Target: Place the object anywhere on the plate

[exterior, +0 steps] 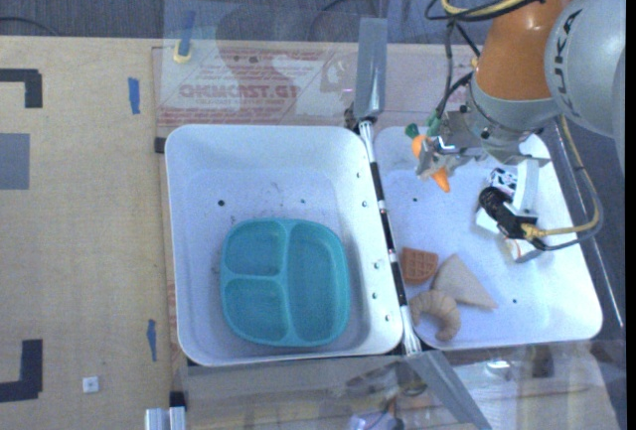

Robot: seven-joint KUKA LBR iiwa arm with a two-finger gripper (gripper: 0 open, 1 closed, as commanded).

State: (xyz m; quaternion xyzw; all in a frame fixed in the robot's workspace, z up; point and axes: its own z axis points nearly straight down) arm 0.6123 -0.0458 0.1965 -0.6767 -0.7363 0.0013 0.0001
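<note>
A teal divided plate point(286, 281) lies in the left bin point(199, 160), towards its front. In the right bin point(566, 289), a small toy carrot point(442, 182) with a green top lies near the back left corner. My gripper point(437, 158) sits directly over the carrot's middle, so its orange ends show on either side. The gripper's body hides how it meets the carrot.
A waffle piece point(418, 265), a croissant point(440, 312) and a tan wedge point(462, 281) lie at the front left of the right bin. The divider wall point(383, 210) runs between the bins. The arm comes in from the upper right.
</note>
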